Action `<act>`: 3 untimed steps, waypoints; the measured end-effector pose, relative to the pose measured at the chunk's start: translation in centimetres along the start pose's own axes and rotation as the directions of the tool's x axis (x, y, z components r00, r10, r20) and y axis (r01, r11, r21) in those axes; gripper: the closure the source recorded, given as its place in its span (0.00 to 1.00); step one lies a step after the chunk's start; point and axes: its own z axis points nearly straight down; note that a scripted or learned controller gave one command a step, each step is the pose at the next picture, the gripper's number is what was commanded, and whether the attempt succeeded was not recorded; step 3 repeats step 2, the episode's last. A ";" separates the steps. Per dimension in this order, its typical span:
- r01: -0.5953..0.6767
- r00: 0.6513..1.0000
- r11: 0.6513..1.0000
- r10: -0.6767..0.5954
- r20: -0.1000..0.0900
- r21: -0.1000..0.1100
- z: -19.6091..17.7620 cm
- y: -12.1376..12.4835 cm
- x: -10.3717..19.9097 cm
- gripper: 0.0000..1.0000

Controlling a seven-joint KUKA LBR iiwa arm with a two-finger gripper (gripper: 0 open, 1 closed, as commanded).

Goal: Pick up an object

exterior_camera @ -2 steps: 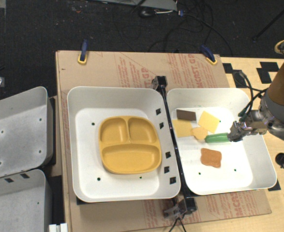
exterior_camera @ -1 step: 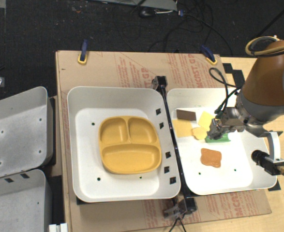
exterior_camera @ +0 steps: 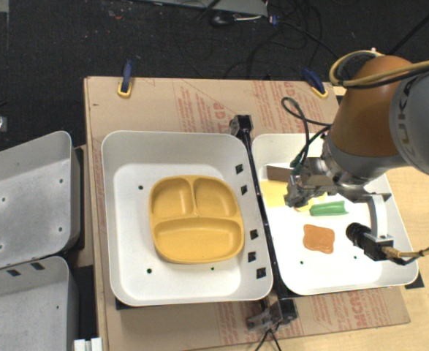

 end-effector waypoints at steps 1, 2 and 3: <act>0.000 1.000 1.000 0.000 0.001 -0.003 -1.0 2.0 4.6 1.00; -0.001 1.000 1.000 0.001 0.001 -0.002 0.2 4.7 9.8 1.00; -0.001 1.000 1.000 0.001 0.001 -0.002 0.2 4.7 9.8 1.00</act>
